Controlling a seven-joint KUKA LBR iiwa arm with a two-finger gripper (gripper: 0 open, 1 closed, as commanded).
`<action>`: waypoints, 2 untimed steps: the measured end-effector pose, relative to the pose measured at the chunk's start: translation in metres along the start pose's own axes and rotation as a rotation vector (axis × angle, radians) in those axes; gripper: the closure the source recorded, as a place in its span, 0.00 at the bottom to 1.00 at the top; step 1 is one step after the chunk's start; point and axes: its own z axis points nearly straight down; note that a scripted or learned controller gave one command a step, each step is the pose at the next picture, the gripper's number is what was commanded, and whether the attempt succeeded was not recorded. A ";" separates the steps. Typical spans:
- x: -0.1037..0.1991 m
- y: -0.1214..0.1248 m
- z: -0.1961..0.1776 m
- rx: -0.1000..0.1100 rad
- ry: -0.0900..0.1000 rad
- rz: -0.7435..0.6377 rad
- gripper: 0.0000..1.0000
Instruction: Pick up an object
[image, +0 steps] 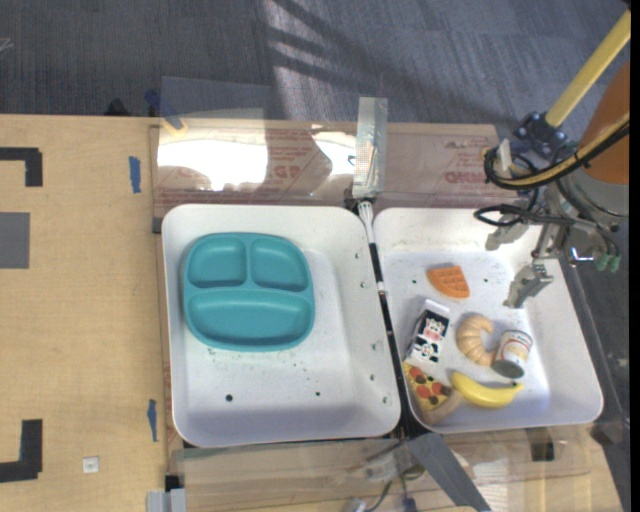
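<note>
Two shallow white bins lie side by side on the bench, and the right bin (580, 400) holds all the small things. Nearest to the camera, at its front edge, lies a slice of toy pizza (431, 391) in the left front corner, and just beside it a yellow banana (484, 390) that curves along the front. Behind the banana stands a small can (513, 350) with a red and white label, touching or almost touching the banana's right end. To the left of the can is a croissant (476, 337), and left of that a small black and white carton (430, 336), tilted. Farther back, an orange wedge (449, 280) lies alone on the white floor. The gripper (528, 282) hangs over the back right part of this bin, well apart from the wedge and above the can; whether its fingers are apart or together I cannot tell, and nothing is seen between them. The left bin (200, 400) holds a teal plate (248, 291) with three compartments. Behind both bins a sheet of clear plastic (300, 160) covers the bench.
</note>
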 end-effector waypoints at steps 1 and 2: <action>-0.013 0.029 0.095 -0.002 0.009 0.217 0.00; 0.061 -0.005 0.151 0.000 -0.004 0.230 0.00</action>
